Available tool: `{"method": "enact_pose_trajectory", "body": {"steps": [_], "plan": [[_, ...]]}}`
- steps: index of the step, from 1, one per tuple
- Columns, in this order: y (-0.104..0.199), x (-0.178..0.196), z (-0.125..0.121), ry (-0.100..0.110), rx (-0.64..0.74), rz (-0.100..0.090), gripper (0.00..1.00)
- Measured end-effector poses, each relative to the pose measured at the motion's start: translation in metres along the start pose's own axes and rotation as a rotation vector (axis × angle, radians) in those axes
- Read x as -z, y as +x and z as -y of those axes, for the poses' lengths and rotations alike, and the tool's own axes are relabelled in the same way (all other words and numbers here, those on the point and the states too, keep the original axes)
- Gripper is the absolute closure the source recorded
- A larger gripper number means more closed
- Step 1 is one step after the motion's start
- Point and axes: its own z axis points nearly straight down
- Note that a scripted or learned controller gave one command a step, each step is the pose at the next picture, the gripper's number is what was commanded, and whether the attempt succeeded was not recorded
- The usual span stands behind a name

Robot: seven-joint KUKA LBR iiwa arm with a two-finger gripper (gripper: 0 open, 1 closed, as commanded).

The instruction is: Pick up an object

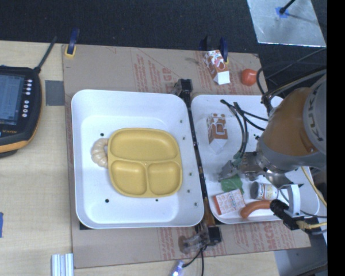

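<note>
Landmark: I took the yellow divided plate [144, 161] as my reference; it lay in the left white bin [89, 209].
Beside the plate: a pale, lumpy item [99, 152] touched the plate's left edge, partly tucked under it.
Right bin: the right white bin [202, 111] sat just right of the plate's bin, the two touching along one side.
Arm: I saw the grey arm [293, 131] with its orange band reaching in over the right bin, well right of the plate.
Hand: the hand [237, 167] hung low over the middle of the right bin; I could not tell whether it was open or closed, nor whether it gripped anything.
Objects to pick: a green item [232, 183] lay just below the hand; a red-and-white packet [229, 201] and an orange sausage-shaped item [254, 209] lay lower right of the plate; a clear packet with brown print [217, 127] lay upper right of it.
Outside the bins: a small carton [217, 65] and a red ball [249, 76] sat on the tabletop [29, 211] above the right bin; a control pendant [11, 108] sat far left of the plate.
</note>
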Motion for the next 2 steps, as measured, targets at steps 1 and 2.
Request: {"method": "enact_pose_trajectory", "body": {"steps": [1,2], "plan": [[-0.0008,0.0099,0.0004,0.002,0.002,0.0,1.0],[-0.0008,0.0098,0.0004,0.003,0.004,0.001,0.0]]}}
